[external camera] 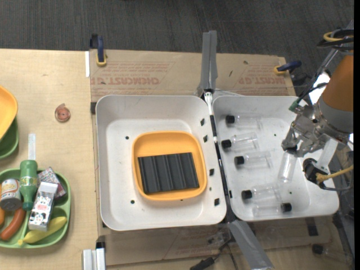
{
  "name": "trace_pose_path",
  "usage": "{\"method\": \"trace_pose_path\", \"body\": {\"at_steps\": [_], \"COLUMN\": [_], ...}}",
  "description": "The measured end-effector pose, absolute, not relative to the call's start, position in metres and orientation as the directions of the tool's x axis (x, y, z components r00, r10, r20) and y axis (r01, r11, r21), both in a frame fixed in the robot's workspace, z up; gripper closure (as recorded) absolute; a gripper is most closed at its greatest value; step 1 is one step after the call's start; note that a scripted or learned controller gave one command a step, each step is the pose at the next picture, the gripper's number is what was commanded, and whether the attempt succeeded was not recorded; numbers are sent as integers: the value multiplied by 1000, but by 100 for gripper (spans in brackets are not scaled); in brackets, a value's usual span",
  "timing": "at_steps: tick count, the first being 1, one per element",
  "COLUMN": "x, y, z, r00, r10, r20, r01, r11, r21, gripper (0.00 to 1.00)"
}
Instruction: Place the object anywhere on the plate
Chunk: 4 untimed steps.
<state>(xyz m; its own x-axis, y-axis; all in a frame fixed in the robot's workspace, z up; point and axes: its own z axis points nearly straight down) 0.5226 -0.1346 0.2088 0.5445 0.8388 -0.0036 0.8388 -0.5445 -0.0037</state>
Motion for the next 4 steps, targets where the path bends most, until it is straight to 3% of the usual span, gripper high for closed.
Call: {"method": "trace_pose_path", "body": {"at_steps": [1,2,3,4], "x": [555,608,650,659], "y": [-189,-212,-211,-222], "z": [228,258,273,309], "r00": [381,230,-61,-280], "r10": [925,973,998,960], "r20": [-3,-3,-3,-3], "r01": [925,973,998,960], "r11": [-381,-230,61,280], "r21": [-2,-1,0,1], "gripper": [100,100,100,100]}}
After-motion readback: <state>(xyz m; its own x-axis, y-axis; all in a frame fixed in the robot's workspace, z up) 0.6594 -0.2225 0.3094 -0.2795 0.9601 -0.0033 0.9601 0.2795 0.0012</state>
